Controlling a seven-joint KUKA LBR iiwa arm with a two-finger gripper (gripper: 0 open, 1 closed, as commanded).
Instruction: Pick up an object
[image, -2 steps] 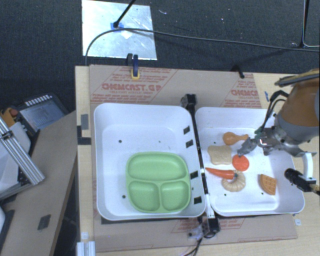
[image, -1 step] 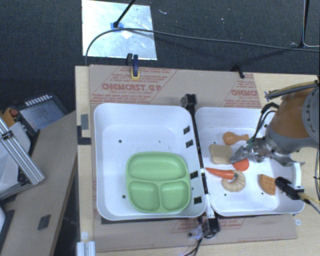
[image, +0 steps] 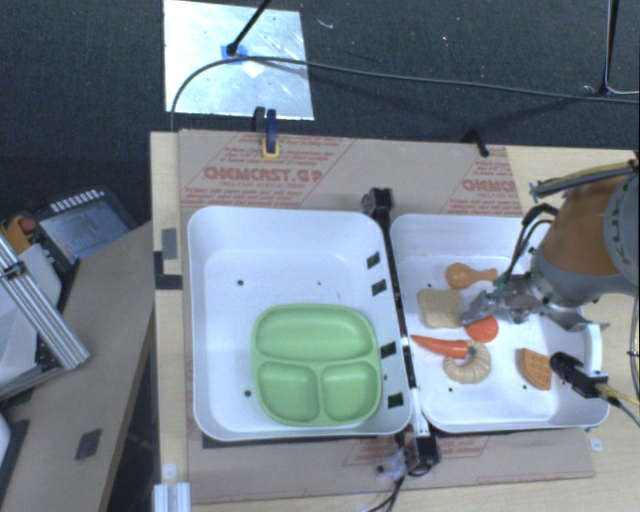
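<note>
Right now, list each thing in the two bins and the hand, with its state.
Green tray: lying flat in left bin.
Drumstick: loose in right bin.
Bread slice: flat, loose.
Carrot: lying beside the shrimp.
Waffle piece: loose, apart.
Tomato: under the hand, grip unclear.

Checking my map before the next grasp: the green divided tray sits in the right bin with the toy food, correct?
Not quite. The camera view shows the green divided tray in the left bin; the toy food, such as the carrot, lies in the right bin.
</note>
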